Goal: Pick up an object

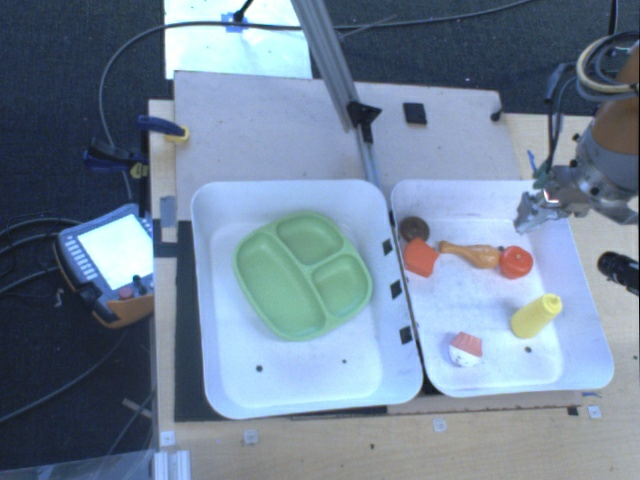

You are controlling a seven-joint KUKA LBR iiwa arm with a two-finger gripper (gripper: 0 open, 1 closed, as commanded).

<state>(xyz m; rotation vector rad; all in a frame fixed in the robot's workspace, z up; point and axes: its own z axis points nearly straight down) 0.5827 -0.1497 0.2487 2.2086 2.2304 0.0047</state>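
Note:
The right bin [590, 348] holds several small toys: a brown round piece [414, 230], an orange-red block [421, 258], an orange drumstick-shaped toy [468, 254], a red ball-like toy [516, 262], a yellow bottle [535, 316] and a small red-and-white piece [465, 349]. My gripper [538, 210] hangs over the bin's far right part, above and to the right of the red toy, apart from it. Nothing shows between its fingers.
The left bin [215, 368] carries a green divided plate [303, 274]. A slanted metal pole [335, 53] crosses above the bench's back. A handheld pendant [108, 264] lies left of the bench, with cables on the floor around it.

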